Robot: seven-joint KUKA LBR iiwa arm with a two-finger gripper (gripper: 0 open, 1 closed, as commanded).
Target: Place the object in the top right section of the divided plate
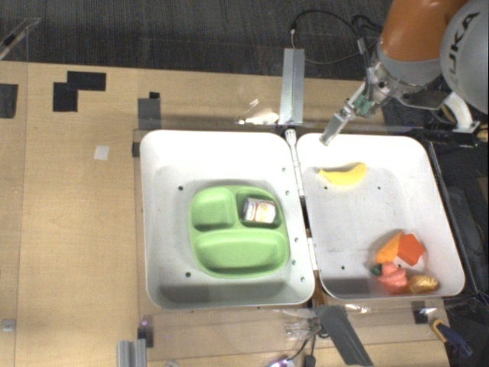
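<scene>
One small box [260, 212] sits in the plate's [229, 252] top right section; my gripper [330, 134] looks closed and empty, and could knock the banana [343, 175] below.

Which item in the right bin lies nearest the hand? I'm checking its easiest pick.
The yellow banana, alone near the right bin's top edge below the hand; the others cluster in the lower right corner.

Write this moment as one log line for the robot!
tool: above banana, right bin | small box: top right section, green plate | step: placed
</scene>
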